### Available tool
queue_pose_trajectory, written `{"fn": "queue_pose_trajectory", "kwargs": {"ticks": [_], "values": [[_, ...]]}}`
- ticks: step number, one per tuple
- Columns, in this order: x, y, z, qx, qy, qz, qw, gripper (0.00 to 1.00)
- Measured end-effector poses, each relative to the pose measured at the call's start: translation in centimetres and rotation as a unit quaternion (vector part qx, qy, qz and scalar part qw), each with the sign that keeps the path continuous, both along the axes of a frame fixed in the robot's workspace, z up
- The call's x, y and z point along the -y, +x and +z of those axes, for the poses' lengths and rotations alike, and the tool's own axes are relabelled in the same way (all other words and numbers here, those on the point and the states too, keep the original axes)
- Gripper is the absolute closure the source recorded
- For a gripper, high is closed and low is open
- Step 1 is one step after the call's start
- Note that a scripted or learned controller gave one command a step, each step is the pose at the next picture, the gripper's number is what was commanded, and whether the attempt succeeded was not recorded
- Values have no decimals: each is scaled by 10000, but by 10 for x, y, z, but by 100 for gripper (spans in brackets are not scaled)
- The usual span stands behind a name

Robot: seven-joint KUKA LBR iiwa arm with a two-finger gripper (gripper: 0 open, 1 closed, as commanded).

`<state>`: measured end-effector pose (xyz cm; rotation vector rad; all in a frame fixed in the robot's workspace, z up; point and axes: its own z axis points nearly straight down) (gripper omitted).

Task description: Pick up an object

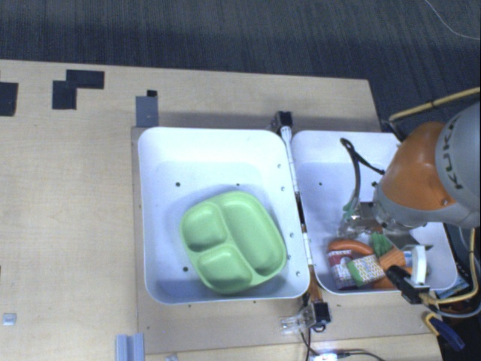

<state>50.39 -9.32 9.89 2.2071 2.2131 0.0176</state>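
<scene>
Apparently your gripper [366, 218] was low in the right bin [323, 194] over the cluttered pile of small items [359, 263], nothing visibly lifted, so the pick looked unfinished.

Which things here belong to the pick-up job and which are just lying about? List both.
For the job:
- gripper, down in the right bin
- pile of small objects at that bin's near end

Lying about:
- green tray in the left bin
- dark blocks on the bench
</scene>
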Motion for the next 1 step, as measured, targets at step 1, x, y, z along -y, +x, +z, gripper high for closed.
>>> {"fn": "queue_pose_trajectory", "kwargs": {"ticks": [1], "values": [[77,32,-11,-39,2,1,10000,100]]}}
